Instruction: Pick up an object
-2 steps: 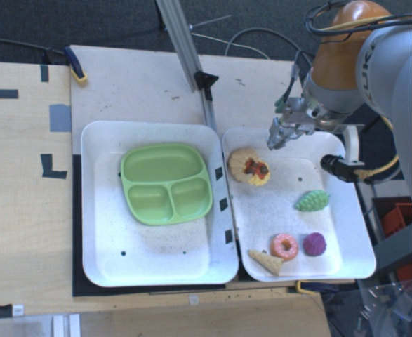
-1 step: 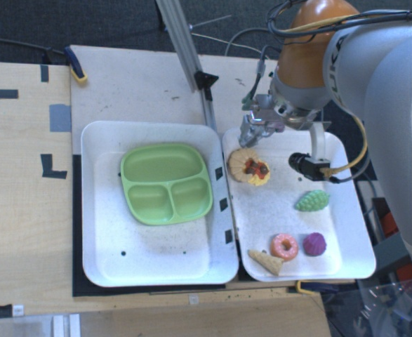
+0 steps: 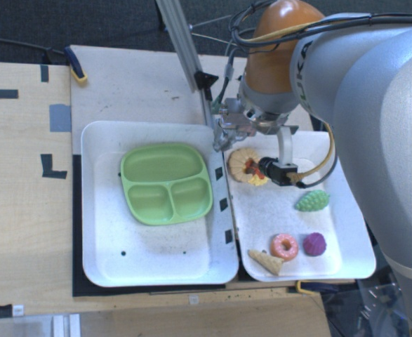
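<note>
My gripper (image 3: 250, 133) hangs below the orange wrist band over the far left part of the right bin (image 3: 354, 225). Just under and in front of it lies a round yellow toy with red bits (image 3: 245, 166), partly covered by the gripper's black part. Nearer the front of that bin are a green bumpy toy (image 3: 312, 201), a pink donut (image 3: 284, 244), a purple ball (image 3: 314, 244) and a tan wedge (image 3: 265, 261). Nothing shows as lifted by the gripper.
The left bin (image 3: 88, 188) holds a green divided plate (image 3: 167, 183). A slanted metal rail (image 3: 181, 41) crosses behind the bins. The ridge between the bins (image 3: 228, 209) runs right beside the gripper. My grey arm covers the right bin's far right corner.
</note>
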Robot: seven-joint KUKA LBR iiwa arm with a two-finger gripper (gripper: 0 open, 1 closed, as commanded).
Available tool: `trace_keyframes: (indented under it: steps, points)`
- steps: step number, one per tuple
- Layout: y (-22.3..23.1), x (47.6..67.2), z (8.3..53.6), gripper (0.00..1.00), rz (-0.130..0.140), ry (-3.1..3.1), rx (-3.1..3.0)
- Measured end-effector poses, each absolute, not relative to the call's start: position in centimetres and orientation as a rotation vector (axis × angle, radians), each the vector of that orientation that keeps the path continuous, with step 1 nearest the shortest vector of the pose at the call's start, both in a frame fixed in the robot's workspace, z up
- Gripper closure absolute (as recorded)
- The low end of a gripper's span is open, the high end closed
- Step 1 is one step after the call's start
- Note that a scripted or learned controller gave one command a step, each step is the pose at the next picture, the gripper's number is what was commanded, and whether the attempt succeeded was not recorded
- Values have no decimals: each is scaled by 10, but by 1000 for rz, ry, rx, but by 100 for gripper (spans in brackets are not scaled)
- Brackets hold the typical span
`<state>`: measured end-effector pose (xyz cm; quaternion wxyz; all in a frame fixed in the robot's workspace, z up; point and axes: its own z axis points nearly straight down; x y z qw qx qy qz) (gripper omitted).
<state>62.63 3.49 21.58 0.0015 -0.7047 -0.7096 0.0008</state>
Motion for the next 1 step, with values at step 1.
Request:
trace_keyframes:
  steps: [1]
  points:
    - [87,619,211,100,2,-2227,-2212]
